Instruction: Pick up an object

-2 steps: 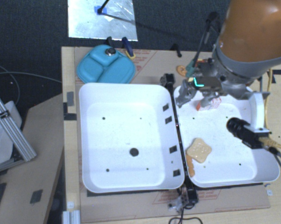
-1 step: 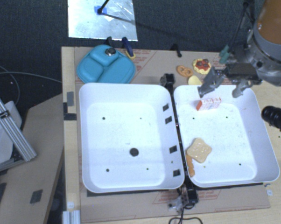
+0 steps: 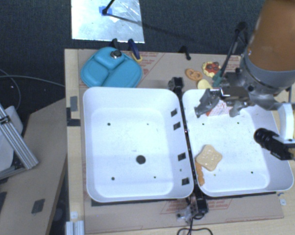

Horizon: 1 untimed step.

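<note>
The arm's orange band (image 3: pixel 280 23) looms nearest the camera at the upper right, with the grey wrist beneath it. Below that the gripper (image 3: pixel 220 105) hangs over the far part of the right bin (image 3: pixel 245 185), its two fingers spread apart with nothing between them. A pale, reddish-marked item (image 3: pixel 217 109) lies on the bin floor just under the fingers; what it is cannot be told. The toast-shaped toy (image 3: pixel 208 157) lies flat in the right bin, near its left wall and well apart from the gripper. A thin orange piece (image 3: pixel 199 173) sits just beside it against the wall. The left bin (image 3: pixel 133 99) has a dark round spot (image 3: pixel 140 159) on its floor. Behind the bins on the bench (image 3: pixel 157 62) rest a blue divided tray (image 3: pixel 111 68) and several small toy foods (image 3: pixel 202 73).
</note>
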Available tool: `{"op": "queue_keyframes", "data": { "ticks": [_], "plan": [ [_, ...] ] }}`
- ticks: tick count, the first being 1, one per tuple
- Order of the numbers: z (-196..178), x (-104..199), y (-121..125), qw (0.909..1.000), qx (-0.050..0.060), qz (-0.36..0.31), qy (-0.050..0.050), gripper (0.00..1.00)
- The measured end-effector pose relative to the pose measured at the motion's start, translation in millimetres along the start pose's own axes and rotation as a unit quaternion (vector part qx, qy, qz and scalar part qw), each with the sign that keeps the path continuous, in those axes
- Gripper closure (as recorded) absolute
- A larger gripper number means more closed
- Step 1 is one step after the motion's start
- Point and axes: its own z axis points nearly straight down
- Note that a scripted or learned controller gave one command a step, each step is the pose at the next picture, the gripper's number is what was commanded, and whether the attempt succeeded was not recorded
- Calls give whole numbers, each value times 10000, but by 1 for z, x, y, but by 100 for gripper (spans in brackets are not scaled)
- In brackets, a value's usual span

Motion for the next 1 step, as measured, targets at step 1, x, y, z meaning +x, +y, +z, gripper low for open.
{"op": "queue_keyframes", "data": {
  "ticks": [1],
  "plan": [
    [67,89,-1,10000,13,-54,8,0]
  ]
}}
